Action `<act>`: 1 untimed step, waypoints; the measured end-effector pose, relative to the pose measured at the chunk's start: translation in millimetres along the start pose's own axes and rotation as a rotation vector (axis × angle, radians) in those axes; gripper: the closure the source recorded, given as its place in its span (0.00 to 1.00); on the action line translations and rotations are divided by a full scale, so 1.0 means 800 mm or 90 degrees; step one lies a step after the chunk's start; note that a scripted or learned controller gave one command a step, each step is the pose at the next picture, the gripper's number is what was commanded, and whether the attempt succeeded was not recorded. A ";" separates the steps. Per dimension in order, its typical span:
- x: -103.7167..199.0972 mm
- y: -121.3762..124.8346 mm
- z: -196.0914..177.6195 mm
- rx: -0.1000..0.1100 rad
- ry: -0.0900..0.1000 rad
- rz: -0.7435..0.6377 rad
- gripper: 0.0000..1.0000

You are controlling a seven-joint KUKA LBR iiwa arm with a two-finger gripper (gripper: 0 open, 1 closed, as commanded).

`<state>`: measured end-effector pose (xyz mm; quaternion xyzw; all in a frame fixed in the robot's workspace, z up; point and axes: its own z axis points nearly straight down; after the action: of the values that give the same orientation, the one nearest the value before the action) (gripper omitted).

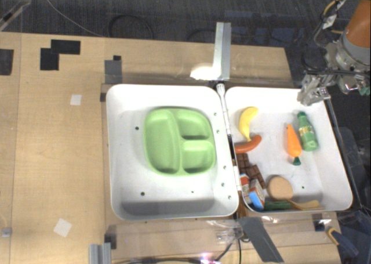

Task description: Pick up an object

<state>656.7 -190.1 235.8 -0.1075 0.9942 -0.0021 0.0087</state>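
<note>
We saw the gripper (313, 90) hanging above the far right corner of the right bin (342, 167); we could not tell its state. Below it in that bin lay a green bottle (306, 131) touching a carrot (293, 143), with a banana (248, 121) and a sausage (247, 144) by the divider. A green plate (177, 141) sat in the left bin (124, 158).

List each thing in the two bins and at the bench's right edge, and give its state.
green plate: flat in left bin
banana: lying near divider
carrot: lying beside bottle
green bottle: on its side
sausage: lying below banana
gripper: above right bin's top right corner
</note>
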 end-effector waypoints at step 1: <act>0.084 0.064 -0.055 0.000 0.003 0.264 1.00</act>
<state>579.1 -154.3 278.6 0.0998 0.9950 -0.0003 0.0066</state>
